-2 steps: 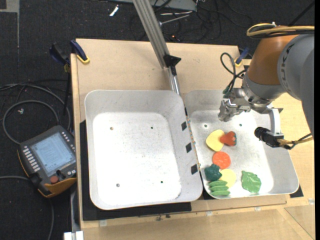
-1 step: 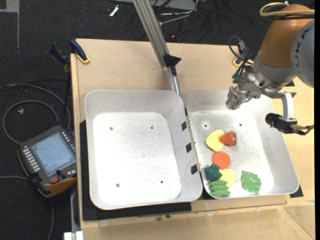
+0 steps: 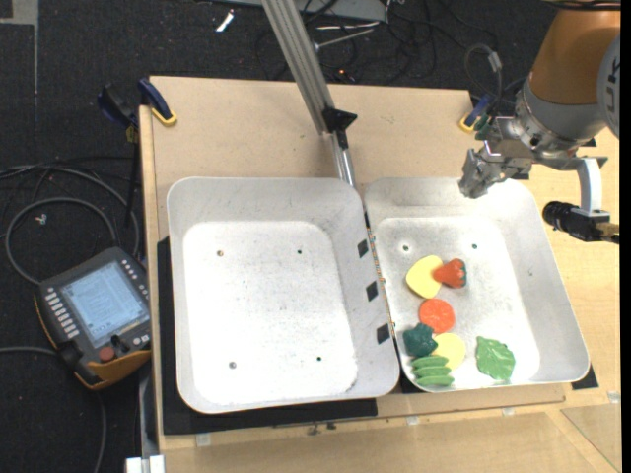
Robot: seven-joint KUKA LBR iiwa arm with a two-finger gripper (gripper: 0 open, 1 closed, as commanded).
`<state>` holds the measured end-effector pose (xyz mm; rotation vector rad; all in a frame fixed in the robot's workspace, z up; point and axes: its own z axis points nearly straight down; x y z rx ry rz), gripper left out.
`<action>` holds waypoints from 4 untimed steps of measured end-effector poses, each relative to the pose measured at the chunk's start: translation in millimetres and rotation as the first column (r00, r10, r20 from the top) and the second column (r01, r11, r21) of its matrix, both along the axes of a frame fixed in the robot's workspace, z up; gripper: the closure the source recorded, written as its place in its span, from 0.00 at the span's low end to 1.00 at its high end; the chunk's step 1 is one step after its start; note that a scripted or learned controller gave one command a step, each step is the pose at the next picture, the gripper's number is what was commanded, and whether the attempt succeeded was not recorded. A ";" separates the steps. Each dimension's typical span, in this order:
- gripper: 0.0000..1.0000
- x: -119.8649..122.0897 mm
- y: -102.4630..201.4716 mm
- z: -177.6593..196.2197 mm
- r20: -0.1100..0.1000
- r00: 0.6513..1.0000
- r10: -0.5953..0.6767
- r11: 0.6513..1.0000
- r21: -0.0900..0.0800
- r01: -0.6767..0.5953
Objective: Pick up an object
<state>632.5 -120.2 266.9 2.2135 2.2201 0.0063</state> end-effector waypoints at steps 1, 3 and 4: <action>1.00 -13.0 46.7 2.2 -0.007 1.000 0.004 1.000 0.002 -0.004; 1.00 -23.9 161.1 -8.2 -0.009 1.000 0.006 1.000 0.003 -0.006; 1.00 -39.2 208.7 -31.9 -0.011 1.000 0.005 1.000 0.003 -0.005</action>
